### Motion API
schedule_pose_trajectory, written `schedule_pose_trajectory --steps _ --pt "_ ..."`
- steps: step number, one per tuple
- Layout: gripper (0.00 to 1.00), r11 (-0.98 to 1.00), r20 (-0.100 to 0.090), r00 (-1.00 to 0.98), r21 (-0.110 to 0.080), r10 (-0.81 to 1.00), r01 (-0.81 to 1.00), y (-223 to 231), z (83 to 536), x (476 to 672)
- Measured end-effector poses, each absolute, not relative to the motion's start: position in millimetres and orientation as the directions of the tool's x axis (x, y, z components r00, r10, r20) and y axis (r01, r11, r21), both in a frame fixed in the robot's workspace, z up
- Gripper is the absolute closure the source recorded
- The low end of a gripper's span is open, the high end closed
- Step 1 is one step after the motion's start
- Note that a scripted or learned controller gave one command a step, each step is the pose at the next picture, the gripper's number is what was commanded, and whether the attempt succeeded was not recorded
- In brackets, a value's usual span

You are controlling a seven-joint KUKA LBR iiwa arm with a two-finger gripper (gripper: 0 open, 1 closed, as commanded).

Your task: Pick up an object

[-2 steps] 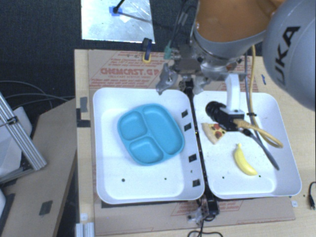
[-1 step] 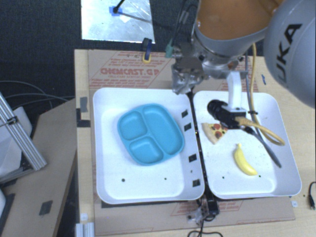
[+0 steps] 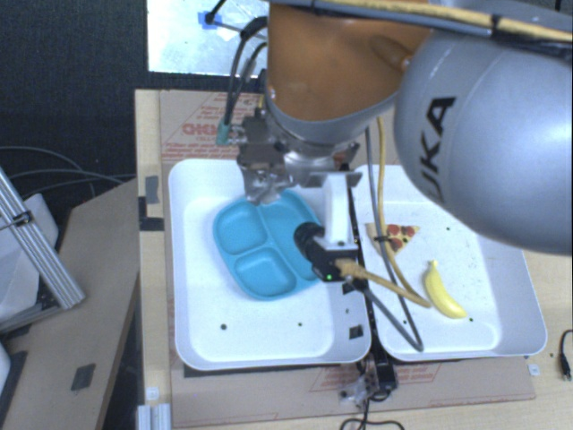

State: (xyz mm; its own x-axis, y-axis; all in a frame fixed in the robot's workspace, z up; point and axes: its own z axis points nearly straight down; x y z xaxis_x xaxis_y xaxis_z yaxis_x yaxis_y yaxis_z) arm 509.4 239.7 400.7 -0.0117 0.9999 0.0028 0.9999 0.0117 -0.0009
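The pincer point(image 3: 261, 189) hangs over the far rim of the blue tray point(image 3: 262, 247) in the left bin point(image 3: 269, 343); I cannot tell its state. A banana point(image 3: 443, 292) lies in the right bin point(image 3: 501, 321).

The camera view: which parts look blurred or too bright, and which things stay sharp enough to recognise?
In the camera view, the grey and orange arm is close to the lens and soft, with a bright sheen on its grey shell; the pale patch at top is washed out; the blue divided plastic tray, yellow toy banana and toy pizza slice read clearly.
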Motion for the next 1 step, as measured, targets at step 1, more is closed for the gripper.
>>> schedule_pose_trajectory --steps 1 --pt "1.00 0.001 -0.001 -0.001 -0.005 1.000 1.000 234.2 346.4 485.1"
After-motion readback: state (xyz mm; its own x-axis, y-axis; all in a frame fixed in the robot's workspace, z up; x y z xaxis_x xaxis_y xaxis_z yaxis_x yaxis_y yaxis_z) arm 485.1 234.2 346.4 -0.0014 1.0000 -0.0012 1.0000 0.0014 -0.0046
